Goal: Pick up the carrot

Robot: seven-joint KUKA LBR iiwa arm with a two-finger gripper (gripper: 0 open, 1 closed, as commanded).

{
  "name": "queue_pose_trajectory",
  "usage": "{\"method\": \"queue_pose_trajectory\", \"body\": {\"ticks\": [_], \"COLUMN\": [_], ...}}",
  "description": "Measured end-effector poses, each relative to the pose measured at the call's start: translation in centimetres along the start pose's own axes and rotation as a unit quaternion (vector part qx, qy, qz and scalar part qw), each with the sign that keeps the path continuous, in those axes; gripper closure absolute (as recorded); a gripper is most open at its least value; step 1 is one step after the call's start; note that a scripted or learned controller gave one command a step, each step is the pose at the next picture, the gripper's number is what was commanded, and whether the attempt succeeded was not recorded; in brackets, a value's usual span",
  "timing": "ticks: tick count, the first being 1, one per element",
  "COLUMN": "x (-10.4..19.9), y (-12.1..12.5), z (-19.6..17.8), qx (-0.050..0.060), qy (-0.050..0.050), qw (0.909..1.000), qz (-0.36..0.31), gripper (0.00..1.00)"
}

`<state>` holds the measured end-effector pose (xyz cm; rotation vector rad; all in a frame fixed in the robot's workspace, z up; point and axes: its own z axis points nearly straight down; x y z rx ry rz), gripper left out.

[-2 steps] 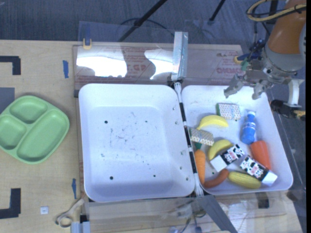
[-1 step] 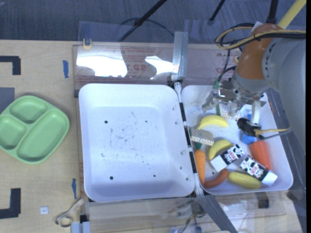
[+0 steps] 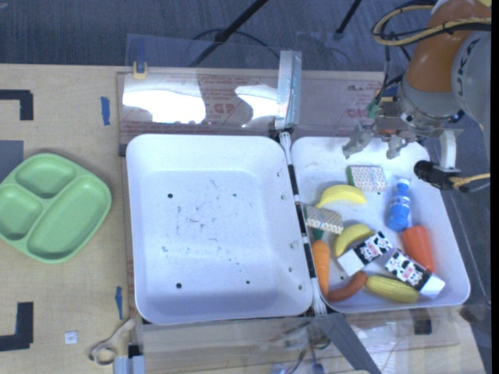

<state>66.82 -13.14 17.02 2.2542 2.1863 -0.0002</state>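
Observation:
The carrot [image 3: 320, 262] is a short orange piece lying lengthwise against the left wall of the right bin [image 3: 456, 244], near its front. My gripper [image 3: 375, 146] hangs over the far end of that bin, well behind the carrot. It is open, its two fingers spread apart with nothing between them. A speckled packet [image 3: 367, 178] lies just below the gripper.
The right bin is crowded: two yellow bananas [image 3: 341, 196], a blue bottle [image 3: 399, 207], a red-orange wedge [image 3: 419, 245], a reddish sausage [image 3: 348, 287], black-and-white cartons [image 3: 373, 248] and a yellow piece [image 3: 392, 288]. The left bin [image 3: 210, 224] adjoins it. A green divided plate [image 3: 51, 205] sits far left.

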Motion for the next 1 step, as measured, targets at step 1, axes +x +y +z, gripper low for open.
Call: {"method": "queue_pose_trajectory", "body": {"ticks": [1], "x": [-1.85], "y": [0.07], "z": [-0.83], "qx": [0.000], "qy": [0.000], "qw": [0.9950], "qz": [0.100], "gripper": [0.00]}}
